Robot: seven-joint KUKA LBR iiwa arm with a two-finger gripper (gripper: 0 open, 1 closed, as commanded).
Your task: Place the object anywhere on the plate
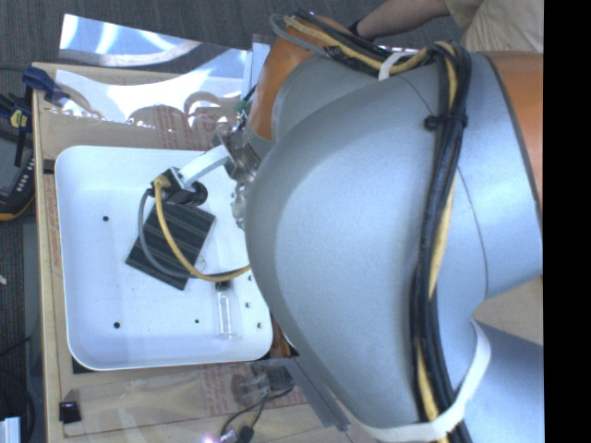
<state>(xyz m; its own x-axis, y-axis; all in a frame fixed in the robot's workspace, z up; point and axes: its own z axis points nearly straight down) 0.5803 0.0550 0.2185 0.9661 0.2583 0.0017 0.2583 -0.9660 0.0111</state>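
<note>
**Fig.** A smooth grey arm shell [369, 247], rounded and glossy, is filling the centre and right of the view. A black-and-yellow cable bundle [441, 201] is running along it, and an orange band [277, 67] is showing near its top. A shallow white bin [92, 266], moulded with rounded corners and a raised rim, is sitting on the pale brown desk [138, 123]. A few small dark dots [106, 218] are marking its matte floor. The left and lower parts of that floor are lying open. A small clear tube [224, 314], cylindrical and see-through, is lying flat on the bin floor near the lower right corner, just beside the arm. Whether the jaws are open or closed cannot be told.
</note>
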